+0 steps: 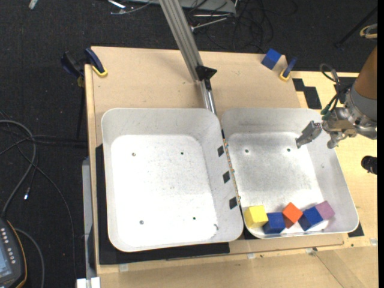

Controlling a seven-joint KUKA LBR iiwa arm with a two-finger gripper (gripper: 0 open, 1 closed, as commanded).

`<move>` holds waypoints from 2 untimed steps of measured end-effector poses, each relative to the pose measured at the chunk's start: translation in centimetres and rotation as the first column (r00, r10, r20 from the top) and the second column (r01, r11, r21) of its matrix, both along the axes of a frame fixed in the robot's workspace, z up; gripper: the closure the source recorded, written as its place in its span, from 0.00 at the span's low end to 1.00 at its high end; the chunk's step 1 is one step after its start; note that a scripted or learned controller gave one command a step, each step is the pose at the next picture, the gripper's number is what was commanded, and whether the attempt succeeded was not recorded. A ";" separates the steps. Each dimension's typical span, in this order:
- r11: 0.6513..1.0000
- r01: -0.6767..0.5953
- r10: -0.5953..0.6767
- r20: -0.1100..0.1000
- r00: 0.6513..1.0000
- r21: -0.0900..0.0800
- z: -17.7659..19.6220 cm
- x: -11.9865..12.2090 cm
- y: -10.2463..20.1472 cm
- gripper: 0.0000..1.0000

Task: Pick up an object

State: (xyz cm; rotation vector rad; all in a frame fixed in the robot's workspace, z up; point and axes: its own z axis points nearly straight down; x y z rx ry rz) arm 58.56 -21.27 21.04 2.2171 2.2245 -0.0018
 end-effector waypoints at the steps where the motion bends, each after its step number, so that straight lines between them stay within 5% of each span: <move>1: 1.000 -0.002 0.002 0.001 1.000 0.001 -7.6 7.9 -0.4 0.00; 2: 1.000 -0.003 0.003 -0.007 1.000 0.006 -11.8 3.4 6.5 0.00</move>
